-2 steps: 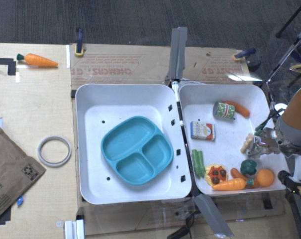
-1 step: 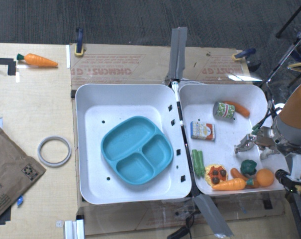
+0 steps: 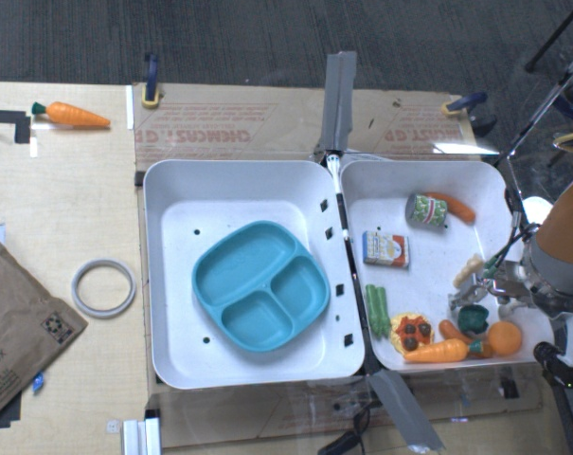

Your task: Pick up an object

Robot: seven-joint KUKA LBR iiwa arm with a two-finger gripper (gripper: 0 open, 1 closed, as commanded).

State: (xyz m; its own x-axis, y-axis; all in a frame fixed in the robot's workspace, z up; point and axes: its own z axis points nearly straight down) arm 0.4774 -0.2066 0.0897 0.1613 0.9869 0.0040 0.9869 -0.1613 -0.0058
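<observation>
My gripper point(image 3: 477, 295) hangs low over the right side of the right bin point(image 3: 428, 173), reaching in from the right edge. Just below it lies a dark green round object point(image 3: 473, 319), with an orange ball point(image 3: 504, 337) to its right and a toy carrot point(image 3: 438, 352) in front. A pale beige piece point(image 3: 469, 270) sits just left of the gripper. Further back are a small box point(image 3: 385, 248), a green can point(image 3: 425, 210) and an orange sausage-shaped toy point(image 3: 456, 208). Nothing can be made out held in the gripper.
A green pod point(image 3: 376, 309) and a yellow slice with red spots point(image 3: 411, 329) lie near the right bin's left wall. The left bin point(image 3: 172, 207) holds a blue divided plate point(image 3: 259, 284). On the bench at left are another carrot point(image 3: 76, 116), a tape ring point(image 3: 103, 286) and a cardboard box point(image 3: 16, 320).
</observation>
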